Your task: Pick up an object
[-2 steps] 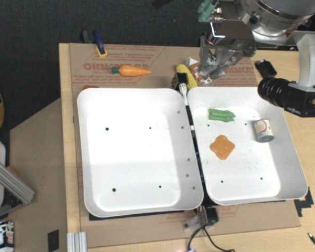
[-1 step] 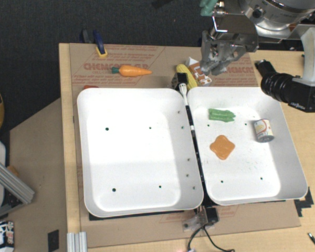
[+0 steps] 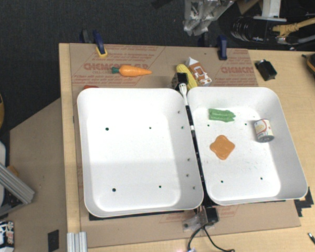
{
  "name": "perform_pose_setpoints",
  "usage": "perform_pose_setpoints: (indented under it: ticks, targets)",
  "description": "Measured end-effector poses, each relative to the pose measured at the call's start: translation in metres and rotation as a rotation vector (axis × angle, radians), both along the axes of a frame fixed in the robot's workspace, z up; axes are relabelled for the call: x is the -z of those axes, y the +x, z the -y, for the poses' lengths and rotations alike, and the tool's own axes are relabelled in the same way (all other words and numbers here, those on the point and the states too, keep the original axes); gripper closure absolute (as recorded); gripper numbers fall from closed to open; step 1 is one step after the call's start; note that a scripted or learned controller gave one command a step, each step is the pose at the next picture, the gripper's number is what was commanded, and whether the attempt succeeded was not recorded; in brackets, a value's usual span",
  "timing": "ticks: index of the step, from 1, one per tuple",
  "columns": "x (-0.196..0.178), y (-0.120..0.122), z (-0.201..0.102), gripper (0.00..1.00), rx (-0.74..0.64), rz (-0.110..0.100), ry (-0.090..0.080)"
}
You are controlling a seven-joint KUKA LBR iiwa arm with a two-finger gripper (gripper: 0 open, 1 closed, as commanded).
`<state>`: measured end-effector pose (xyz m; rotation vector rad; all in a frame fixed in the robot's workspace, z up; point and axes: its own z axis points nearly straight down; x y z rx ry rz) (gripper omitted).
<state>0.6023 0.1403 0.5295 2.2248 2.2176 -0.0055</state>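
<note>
In the right bin [image 3: 283, 156] lie a can [image 3: 262, 130], green piece [image 3: 221, 115], orange piece [image 3: 222, 147].

The two bins, left [image 3: 131, 151] and right [image 3: 252, 177], look like smooth white plastic with a soft sheen; the board [image 3: 68, 88] beneath them is matt brown cardboard with faded red print; the counter [image 3: 37, 135] reads as pale, dull wood; the carrot [image 3: 132, 71] looks like smooth orange plastic; the small can [image 3: 263, 130] has a paper-like label; the green piece [image 3: 221, 115] and the orange piece [image 3: 222, 147] appear matt.
</note>
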Motion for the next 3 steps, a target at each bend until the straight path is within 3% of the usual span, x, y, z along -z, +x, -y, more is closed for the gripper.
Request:
perform_pose_setpoints:
  ticks: [1, 2, 3]
  targets:
    - [0.045, -0.058, 0.072, 1.00, 0.005, -0.005, 0.000]
    - [-0.009, -0.056, 0.005, 1.00, -0.010, 0.010, 0.006]
    - [-0.007, -0.097, 0.099, 1.00, 0.006, 0.002, 0.001]
